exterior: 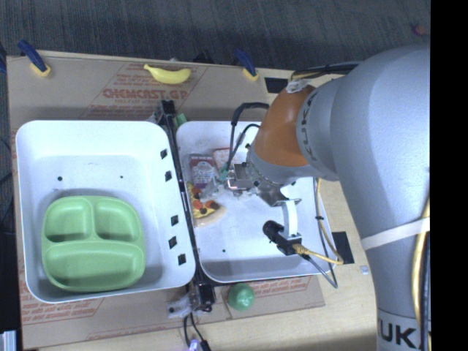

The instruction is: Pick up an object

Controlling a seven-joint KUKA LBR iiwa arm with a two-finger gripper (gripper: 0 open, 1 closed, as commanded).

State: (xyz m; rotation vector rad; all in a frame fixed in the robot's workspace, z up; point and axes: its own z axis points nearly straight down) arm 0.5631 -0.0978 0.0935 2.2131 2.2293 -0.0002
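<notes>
Nearest, a green ball [240, 296] is lying on the table just outside the right bin [241, 265]. Left of it, a green tray [93, 242] is resting in the left bin [36, 152]. Farther in, the jaws [235, 179] are hovering beside a packet [202, 171] and small toys [204, 208] by the right bin's left wall; whether they are open I cannot tell. Centring over one item should help. Beyond, cardboard is reading "CHEMCAST GP" beside a banana [168, 72]; "UK" is showing on the arm.
</notes>
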